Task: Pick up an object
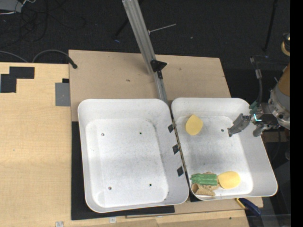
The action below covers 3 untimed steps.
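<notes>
The tool (246,125) hangs spread apart, holding nothing, over the right bin (258,148), near 1 yellow ball (193,125).

A grey wrist with an orange band carries a dark two-fingered tool (246,125).

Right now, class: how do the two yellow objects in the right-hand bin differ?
The upper yellow object lies alone near the bin's left wall; the lower yellow object sits at the front edge, touching a green item. The upper looks rounder, the lower more oval. Both are plain yellow.
</notes>
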Available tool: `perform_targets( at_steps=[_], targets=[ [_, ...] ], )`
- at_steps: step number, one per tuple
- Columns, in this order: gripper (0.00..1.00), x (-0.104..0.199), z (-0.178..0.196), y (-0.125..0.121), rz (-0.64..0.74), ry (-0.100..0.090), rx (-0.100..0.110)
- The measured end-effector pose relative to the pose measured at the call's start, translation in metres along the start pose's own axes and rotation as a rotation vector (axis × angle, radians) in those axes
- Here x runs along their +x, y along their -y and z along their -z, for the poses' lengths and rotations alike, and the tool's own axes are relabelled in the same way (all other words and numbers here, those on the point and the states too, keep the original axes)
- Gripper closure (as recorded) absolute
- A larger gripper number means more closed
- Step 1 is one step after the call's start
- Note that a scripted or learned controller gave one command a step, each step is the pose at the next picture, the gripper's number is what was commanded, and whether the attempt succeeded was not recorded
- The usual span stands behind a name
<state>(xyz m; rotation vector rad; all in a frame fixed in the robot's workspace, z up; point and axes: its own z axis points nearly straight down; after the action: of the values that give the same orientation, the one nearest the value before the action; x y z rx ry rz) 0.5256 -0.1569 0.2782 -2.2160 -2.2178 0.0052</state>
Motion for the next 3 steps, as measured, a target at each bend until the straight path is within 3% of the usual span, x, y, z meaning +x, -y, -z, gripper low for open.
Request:
perform_targets(
  at_steps=[1,3],
  targets=[
    [0.0,-0.001,0.002,-0.001,-0.002,0.001,-0.004],
    [0.0,0.005,-0.108,0.0,-0.002,-0.001,0.001]
  ],
)
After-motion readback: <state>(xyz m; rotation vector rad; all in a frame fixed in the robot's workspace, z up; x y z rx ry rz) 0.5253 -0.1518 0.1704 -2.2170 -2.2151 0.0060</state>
